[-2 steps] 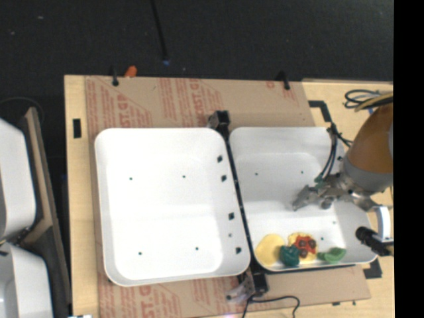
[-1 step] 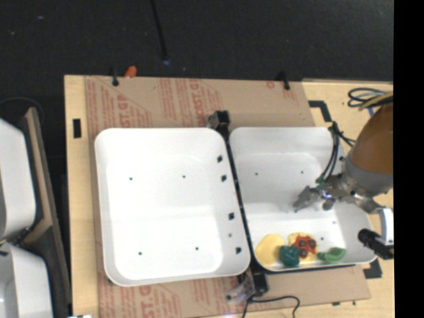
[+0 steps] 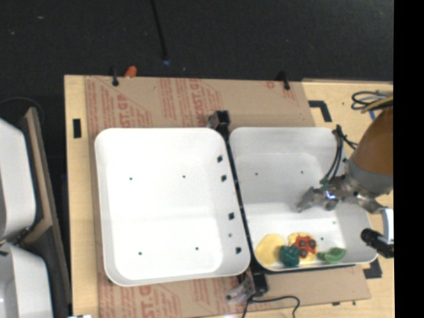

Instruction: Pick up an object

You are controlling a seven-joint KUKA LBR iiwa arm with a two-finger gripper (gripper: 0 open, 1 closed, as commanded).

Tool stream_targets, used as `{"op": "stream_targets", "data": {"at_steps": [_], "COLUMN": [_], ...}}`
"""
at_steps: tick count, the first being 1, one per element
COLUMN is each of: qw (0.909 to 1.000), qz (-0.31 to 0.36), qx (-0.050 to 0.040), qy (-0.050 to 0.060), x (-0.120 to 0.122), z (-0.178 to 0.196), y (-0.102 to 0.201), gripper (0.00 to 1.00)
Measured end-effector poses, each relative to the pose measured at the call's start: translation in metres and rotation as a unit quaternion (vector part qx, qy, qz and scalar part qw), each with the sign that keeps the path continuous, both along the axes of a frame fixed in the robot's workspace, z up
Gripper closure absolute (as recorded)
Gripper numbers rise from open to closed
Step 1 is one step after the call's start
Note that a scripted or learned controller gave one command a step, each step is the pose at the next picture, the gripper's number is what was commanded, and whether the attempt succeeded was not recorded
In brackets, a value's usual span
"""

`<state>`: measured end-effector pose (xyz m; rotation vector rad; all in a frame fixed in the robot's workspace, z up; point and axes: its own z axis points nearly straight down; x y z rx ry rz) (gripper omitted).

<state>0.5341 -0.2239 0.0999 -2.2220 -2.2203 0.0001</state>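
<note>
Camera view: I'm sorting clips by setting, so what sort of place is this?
Probably a robotics lab grasping bench. Two shallow white bins, the left bin and the right bin, sit side by side on cardboard; the gripper hangs over the right one, near a cluster of small colored objects.

A wooden bench [image 3: 79, 177] is covered by a brown cardboard sheet [image 3: 165, 105]. Dark floor [image 3: 232, 25] is seen beyond the bench, crossed by a black cable [image 3: 157, 22].
</note>
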Motion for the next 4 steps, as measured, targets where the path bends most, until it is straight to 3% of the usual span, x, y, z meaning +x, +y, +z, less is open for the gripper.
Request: {"op": "stream_targets", "data": {"at_steps": [1, 2, 4], "qw": [1.0000, 1.0000, 1.0000], "qz": [0.002, -0.001, 0.002], "qx": [0.0012, 0.0001, 0.0011], "qy": [-0.001, 0.000, -0.001], "x": [0.017, -0.038, 0.021], "z": [0.001, 0.001, 0.001], "y": [-0.002, 0.005, -0.002], "gripper": [0.00, 0.00, 0.00]}}
